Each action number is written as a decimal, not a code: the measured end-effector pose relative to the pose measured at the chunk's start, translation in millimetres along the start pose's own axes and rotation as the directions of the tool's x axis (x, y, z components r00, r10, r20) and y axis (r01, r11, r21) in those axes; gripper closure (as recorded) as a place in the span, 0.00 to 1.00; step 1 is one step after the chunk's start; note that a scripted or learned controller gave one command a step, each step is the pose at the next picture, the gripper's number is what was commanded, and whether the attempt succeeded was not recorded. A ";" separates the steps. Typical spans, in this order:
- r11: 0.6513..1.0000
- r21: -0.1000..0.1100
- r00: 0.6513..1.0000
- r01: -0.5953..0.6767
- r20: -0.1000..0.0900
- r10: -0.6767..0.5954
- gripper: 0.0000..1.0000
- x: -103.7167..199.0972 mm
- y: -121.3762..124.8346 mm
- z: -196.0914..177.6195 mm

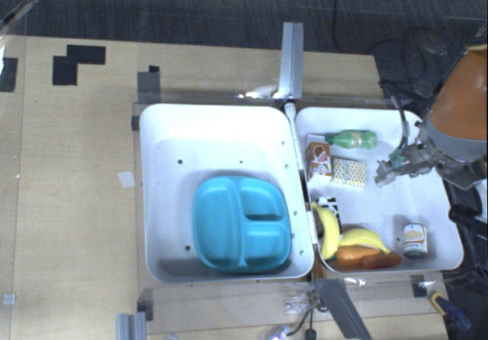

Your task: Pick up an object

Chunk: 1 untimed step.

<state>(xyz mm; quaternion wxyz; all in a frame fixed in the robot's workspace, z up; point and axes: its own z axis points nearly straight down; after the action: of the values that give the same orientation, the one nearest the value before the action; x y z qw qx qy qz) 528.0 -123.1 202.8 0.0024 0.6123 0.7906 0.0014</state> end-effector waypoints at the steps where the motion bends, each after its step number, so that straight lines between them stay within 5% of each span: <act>1: 0.950 0.005 0.950 -0.312 -0.001 0.312 1.00 20.3 6.5 23.1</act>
<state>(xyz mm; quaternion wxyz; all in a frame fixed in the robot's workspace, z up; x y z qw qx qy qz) 529.4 -101.8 179.7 0.0002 0.7295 0.6840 0.0005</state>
